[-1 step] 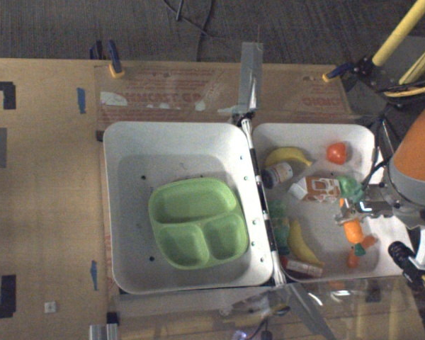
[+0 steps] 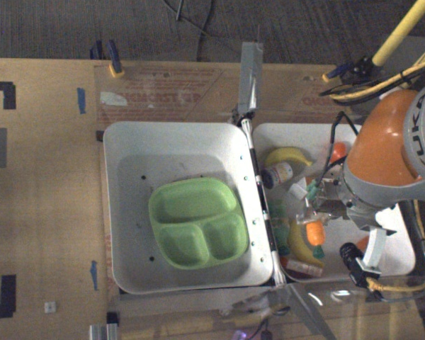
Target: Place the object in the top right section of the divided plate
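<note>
On the desk [image 2: 42, 190] the left bin [image 2: 127, 154] holds the green divided plate [image 2: 197, 222], tilted a bit in view: one big section across its upper part, two smaller ones below. Plate has nothing in it, so the placing is not yet done.

Which section counts as top right is a judgement — prob. the right end of the large upper section, or the small one nearest the bin divider, depending on how plate is read. Pick before moving, since the ridges are low and a drop near one cd roll the object over.

Right bin [image 2: 397, 261] is cluttered: banana [image 2: 287, 156] at top, a small bottle [image 2: 278, 173] just under it, a 2nd yellow piece [image 2: 302, 243] lower down, an orange carrot-like object [image 2: 315, 234] w/ a green top beside it.

The gripper [image 2: 319, 207] sits right above that orange object, apparently going for it. Can't tell its state, nor whether anything is gripped — wrist and clutter block it.

To do this step well: centre on the orange object's narrow width, keep clear of the yellow piece touching it, go straight down, lift straight up before crossing the divider — the bin walls stand between pick and plate. Object looks small, smooth, tapered; prob. light plastic toy food, may slip if gripped near the tip.
</note>
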Tool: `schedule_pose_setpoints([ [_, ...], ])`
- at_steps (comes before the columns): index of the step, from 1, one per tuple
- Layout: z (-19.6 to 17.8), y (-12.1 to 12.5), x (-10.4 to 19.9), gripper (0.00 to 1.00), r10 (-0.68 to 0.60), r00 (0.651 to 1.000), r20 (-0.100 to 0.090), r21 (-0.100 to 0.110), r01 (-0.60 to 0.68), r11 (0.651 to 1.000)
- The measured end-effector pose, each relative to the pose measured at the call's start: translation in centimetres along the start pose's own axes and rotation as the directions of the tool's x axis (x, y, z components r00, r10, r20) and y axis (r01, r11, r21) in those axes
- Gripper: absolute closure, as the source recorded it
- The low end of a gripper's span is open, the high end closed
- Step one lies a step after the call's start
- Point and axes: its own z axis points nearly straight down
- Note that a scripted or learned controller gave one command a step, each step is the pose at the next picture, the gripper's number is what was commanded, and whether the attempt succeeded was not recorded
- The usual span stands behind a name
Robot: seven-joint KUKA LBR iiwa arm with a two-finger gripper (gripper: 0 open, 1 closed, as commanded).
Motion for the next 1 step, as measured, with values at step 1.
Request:
schedule_pose_setpoints([
  [1, 0.02, -0.67, 7.66, 1.0, -0.066, 0.998, 0.001, 0.0, 0.066, 0.998],
])
